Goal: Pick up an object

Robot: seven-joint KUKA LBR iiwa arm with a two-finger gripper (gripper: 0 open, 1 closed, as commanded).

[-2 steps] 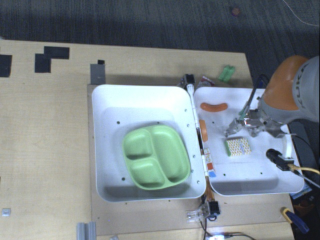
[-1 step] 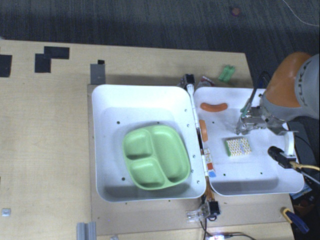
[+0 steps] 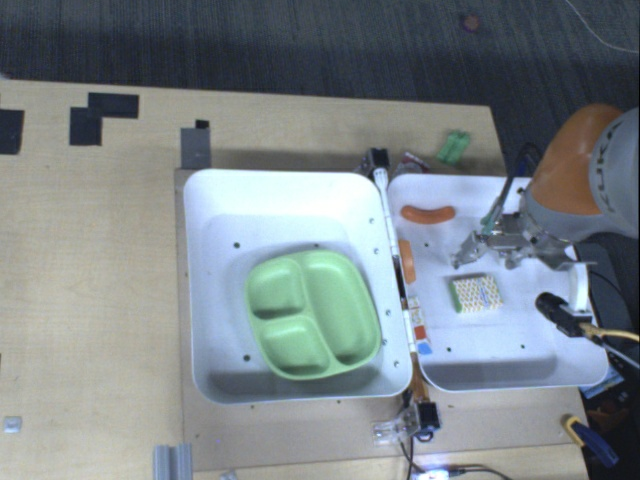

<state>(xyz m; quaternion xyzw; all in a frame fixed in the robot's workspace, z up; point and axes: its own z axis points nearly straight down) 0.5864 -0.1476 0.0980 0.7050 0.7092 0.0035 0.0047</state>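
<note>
— Where is the hand (image 3: 487,248)?

— Over the right bin (image 3: 510,363), near the middle of its upper half. The grey arm (image 3: 590,183), with its orange band, comes in from the right edge. The metal fingers point down and left, and I cannot tell whether they are spread or closed; that part is too small and blurred.

— Is anything between them?

— Nothing that I can see. Just below the hand lies a small patterned block (image 3: 475,293), flat on the bin floor, apart from the fingertips. Up and to the left of the hand lies an orange sausage-shaped toy (image 3: 428,213), near the bin's top wall.

— And further out?

— A thin orange piece (image 3: 407,261) lies along the right bin's left wall. The left bin (image 3: 215,268) holds a green divided plate (image 3: 312,313), three compartments, tilted slightly. On the tabletop (image 3: 90,298) behind the bins sits a small green object (image 3: 453,147), possibly a clip.
</note>
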